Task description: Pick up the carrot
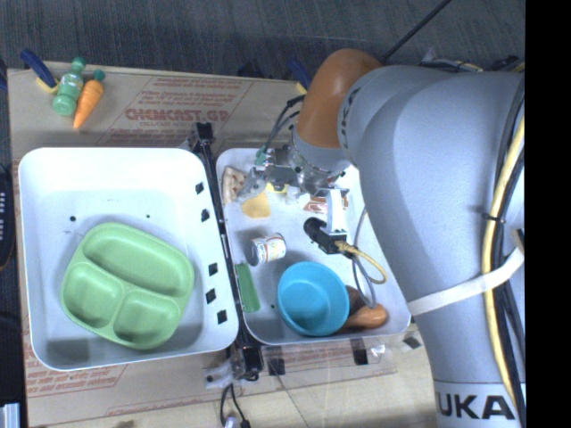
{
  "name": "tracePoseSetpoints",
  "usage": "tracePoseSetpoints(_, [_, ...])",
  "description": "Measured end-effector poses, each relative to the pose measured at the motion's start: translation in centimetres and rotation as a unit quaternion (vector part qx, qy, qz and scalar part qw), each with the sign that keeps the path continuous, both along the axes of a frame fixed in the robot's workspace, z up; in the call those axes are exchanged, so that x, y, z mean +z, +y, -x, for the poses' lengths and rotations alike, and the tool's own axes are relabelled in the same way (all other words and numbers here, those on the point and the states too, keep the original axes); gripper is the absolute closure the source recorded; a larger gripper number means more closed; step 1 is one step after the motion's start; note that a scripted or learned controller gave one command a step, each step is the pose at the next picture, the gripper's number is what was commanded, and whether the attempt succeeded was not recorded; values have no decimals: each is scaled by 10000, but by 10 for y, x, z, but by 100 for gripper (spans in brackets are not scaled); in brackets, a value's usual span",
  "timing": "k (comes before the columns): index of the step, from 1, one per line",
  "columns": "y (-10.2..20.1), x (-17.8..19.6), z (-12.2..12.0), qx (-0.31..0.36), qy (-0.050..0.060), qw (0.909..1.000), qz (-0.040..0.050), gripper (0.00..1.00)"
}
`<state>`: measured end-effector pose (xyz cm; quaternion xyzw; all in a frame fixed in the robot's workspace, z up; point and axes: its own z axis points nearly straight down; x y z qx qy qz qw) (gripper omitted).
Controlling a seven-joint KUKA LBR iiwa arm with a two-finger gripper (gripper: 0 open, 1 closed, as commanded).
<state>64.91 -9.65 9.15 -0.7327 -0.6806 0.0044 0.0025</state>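
Note:
An orange carrot (86, 102) with a green top lies on the brown cardboard beyond the left bin's far left corner, outside both bins. It rests against a green toy bottle (67, 92). My gripper (284, 175) hangs low over the far end of the right bin (234, 162), far to the right of the carrot. It is close above a yellow piece (257, 206). The wrist and cables hide its tip. A second orange-brown object (368, 316) lies at the near right of the right bin, partly behind a blue bowl (312, 299).
The right bin also holds a small can (268, 249), a green stick (247, 288), a beige ridged item (232, 184) and a red-white packet (314, 206). A green divided plate (129, 283) lies in the left bin (36, 239). The arm's body covers the right side.

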Motion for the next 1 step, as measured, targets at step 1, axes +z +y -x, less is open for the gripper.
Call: tracePoseSetpoints(1, [1, 11, -1, 35, 15, 10000, -13, 100])
